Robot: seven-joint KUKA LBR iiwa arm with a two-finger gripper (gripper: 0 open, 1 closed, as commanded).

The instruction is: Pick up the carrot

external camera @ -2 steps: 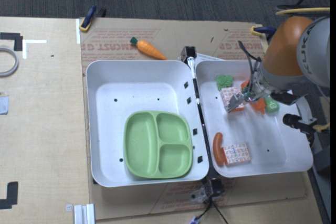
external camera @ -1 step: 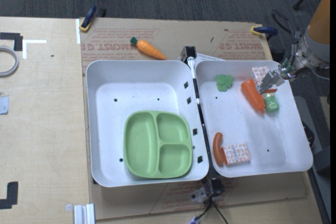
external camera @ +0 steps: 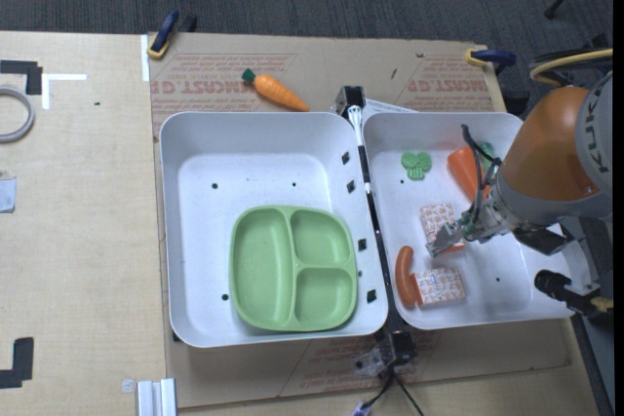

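Note:
One carrot [external camera: 276,91], orange with a green stub, lies on the cardboard behind the left bin. A second orange carrot [external camera: 462,170] lies in the right bin [external camera: 507,302] near its back wall, partly covered by the arm's wrist. My gripper [external camera: 447,242] hangs low over the middle of the right bin, just below that carrot and beside a pink checkered wafer [external camera: 436,218]. Nothing orange shows at the gripper's tip.
The left bin [external camera: 195,170] holds a green divided plate [external camera: 292,268]. In the right bin are a green leafy piece [external camera: 416,165], a red sausage [external camera: 405,276] and another checkered wafer [external camera: 441,287]. The arm's orange band [external camera: 551,151] looms over the right bin's right side.

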